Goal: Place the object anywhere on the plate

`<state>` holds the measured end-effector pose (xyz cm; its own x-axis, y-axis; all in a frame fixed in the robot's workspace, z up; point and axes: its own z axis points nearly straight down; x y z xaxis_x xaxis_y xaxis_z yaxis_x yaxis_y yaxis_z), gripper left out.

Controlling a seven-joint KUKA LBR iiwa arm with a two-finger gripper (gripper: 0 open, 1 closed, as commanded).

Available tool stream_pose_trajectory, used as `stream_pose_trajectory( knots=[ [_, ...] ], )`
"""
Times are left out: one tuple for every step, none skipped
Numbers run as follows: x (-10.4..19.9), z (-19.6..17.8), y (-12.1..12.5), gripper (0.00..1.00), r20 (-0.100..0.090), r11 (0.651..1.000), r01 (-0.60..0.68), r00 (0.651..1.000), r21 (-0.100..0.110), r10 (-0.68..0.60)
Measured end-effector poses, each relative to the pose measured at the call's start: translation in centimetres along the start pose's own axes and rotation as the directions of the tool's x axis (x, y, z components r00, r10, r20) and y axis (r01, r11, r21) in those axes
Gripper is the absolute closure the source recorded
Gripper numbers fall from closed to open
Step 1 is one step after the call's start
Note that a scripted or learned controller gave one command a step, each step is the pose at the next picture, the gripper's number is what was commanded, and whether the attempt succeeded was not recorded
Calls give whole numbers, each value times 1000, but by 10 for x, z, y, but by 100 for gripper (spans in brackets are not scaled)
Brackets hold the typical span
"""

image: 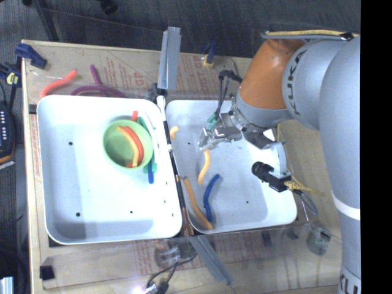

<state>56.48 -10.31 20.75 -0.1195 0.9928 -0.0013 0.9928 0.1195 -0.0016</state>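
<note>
Hovering over the right white bin (pixel 278 210), the tool (pixel 215 135) sits just above the slim yellow rubbery strip (pixel 204 166), whose long axis runs away below it; finger state unclear; green round plate (pixel 113 143) lies leftward

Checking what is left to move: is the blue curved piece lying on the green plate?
No. The blue curved piece lies on the floor of the right bin, while the green plate sits in the left bin.
</note>
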Motion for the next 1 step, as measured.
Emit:
stream_pose_trajectory(
  knots=[
    [27,16,61,100,0,944,329,944,-1,-329]
  ],
)
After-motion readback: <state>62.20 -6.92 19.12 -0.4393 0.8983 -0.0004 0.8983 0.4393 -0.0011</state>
